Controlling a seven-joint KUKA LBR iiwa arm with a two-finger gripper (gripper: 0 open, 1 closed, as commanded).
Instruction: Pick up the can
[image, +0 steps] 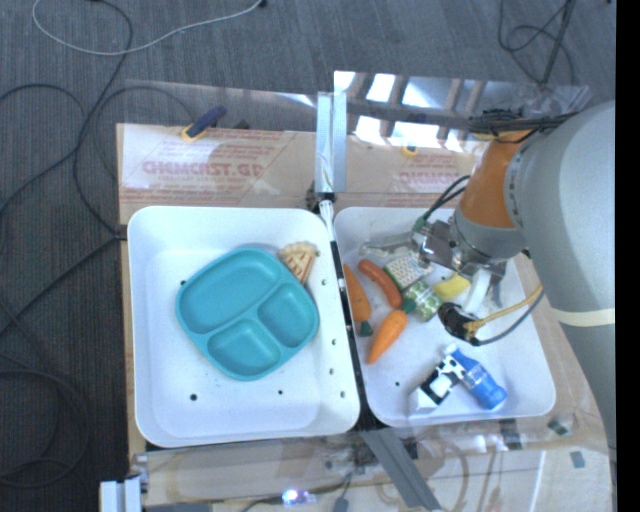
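Two shallow white bins sit side by side on the bench. At the centre of the left bin (160, 400) lies a teal plastic plate with three compartments (247, 312), and a tan waffle-patterned wedge (298, 260) touches the plate's far right rim. The right bin (535, 395) holds more: an orange toy carrot (387, 334) at its middle, a second orange carrot-like piece (356, 297) along its left wall, and a reddish sausage-shaped toy (381, 283) between them toward the far edge. Near the right bin's front right corner lies a blue can on its side (484, 387), touching a black-and-white patterned packet (440, 381) on its left. The grey arm with the orange band (492, 190) reaches over the bin's far half, and its gripper (440, 285) sits low among a green-white piece (421, 299) and a yellow piece (453, 287), well apart from the can. I cannot tell how the claw is set.
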